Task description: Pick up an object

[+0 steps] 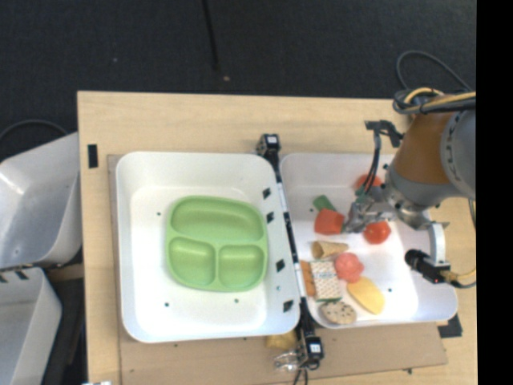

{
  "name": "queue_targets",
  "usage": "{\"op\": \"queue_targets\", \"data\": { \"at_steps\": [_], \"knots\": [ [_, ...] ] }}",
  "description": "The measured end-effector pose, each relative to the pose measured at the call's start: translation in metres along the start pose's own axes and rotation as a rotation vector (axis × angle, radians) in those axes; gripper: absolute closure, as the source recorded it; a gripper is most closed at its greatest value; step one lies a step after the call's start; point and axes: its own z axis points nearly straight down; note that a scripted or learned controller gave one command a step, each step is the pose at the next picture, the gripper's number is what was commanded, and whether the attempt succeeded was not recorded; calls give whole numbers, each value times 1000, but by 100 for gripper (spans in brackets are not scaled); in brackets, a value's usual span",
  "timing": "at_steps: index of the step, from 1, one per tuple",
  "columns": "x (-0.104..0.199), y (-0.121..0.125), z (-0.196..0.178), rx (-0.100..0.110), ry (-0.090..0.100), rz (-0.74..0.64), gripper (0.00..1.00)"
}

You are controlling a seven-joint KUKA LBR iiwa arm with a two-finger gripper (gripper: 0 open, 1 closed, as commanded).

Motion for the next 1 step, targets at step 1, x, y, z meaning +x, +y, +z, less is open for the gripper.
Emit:
{"op": "queue_targets", "data": {
  "at_steps": [1],
  "knots": [
    [1, -1, 0, 1, 1, 3, 0]
  ]
}}
